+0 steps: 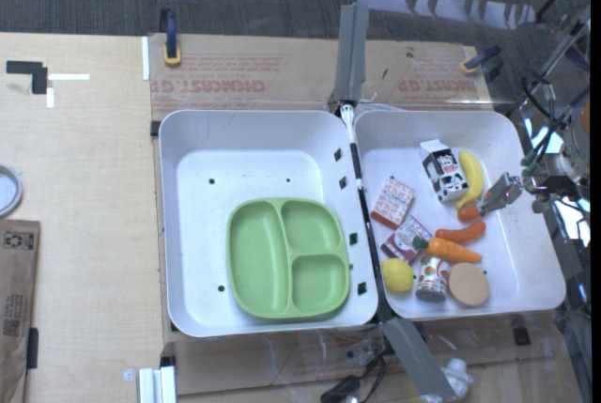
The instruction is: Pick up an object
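The right bin (526, 293) holds several toy foods. A cow-print milk carton (441, 171) lies beside a yellow banana (472, 174). Below them are two orange carrots (454, 250) (461, 233), a pink packet (392, 202), a second packet (407, 238), a lemon (397, 275), a small can (431, 280) and a tan round biscuit (469, 286). My gripper (496, 195) reaches in from the right and sits low, just right of the banana's lower end and above the upper carrot. Nothing is visibly held in it.
The left bin (188, 204) holds a green divided plate (286, 256). A grey divider (349, 63) rises behind the seam between the bins. Clamps (170, 49) (481, 61) sit on the cardboard behind. Cables and arm parts crowd the right edge (563, 176).
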`<state>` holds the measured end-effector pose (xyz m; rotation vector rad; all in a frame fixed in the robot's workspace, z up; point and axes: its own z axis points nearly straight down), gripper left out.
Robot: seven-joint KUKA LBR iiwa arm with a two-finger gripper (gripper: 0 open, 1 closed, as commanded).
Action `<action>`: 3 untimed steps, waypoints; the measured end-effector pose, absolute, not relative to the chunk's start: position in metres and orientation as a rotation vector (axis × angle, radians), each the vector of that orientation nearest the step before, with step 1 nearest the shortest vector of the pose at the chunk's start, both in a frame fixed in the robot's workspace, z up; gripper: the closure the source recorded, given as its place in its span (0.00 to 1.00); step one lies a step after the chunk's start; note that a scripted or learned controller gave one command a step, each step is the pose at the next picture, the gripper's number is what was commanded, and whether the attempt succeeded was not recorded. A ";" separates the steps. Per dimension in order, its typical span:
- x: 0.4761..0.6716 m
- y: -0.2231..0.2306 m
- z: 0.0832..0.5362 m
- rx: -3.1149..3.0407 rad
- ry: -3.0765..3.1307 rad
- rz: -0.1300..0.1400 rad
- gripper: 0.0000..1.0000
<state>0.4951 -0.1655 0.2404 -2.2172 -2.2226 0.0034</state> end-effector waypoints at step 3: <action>0.619 -0.201 0.102 -2.263 -2.182 0.003 1.00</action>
